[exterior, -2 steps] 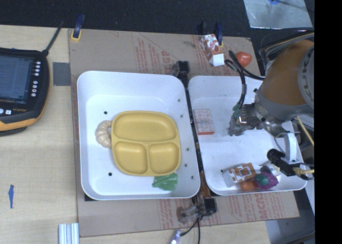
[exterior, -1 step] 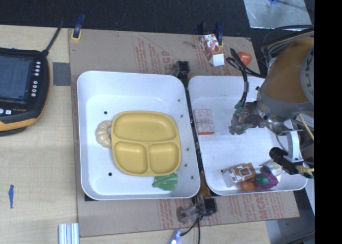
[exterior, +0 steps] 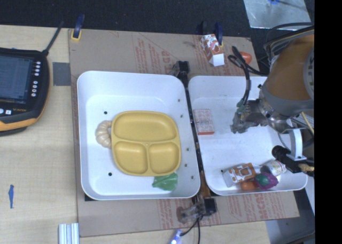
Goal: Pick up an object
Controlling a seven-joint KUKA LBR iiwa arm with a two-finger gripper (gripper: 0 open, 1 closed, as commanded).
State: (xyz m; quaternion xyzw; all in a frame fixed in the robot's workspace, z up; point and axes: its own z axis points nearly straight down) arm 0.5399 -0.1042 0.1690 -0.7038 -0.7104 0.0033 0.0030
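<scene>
In the right bin (exterior: pixel 224 91), the things that could be picked up lie in two places. A small flat pink packet (exterior: pixel 203 121) rests against the bin's left wall, near the divider between the bins. Along the near edge, a small orange-and-white carton (exterior: pixel 241 173) lies on its side, and just beside it sit a purple-and-green toy (exterior: pixel 265 180) and a small orange piece (exterior: pixel 247 186), touching one another in a cluster.

The gripper (exterior: pixel 239 122) hangs over the middle of this bin, between the packet and the cluster and apart from both. It looks dark and small from above, and whether its fingers are spread or closed cannot be told; nothing shows between them.

In the left bin (exterior: pixel 91 91), a yellow compartment tray (exterior: pixel 145 142) lies flat, with a beige ring-shaped toy (exterior: pixel 103 133) touching its left edge and a green piece (exterior: pixel 165 182) at its near right corner. Beyond the bins, a small red-and-white box (exterior: pixel 212 48) stands on the cardboard (exterior: pixel 133 50), and a teach pendant (exterior: pixel 20 89) rests at the bench's left.
</scene>
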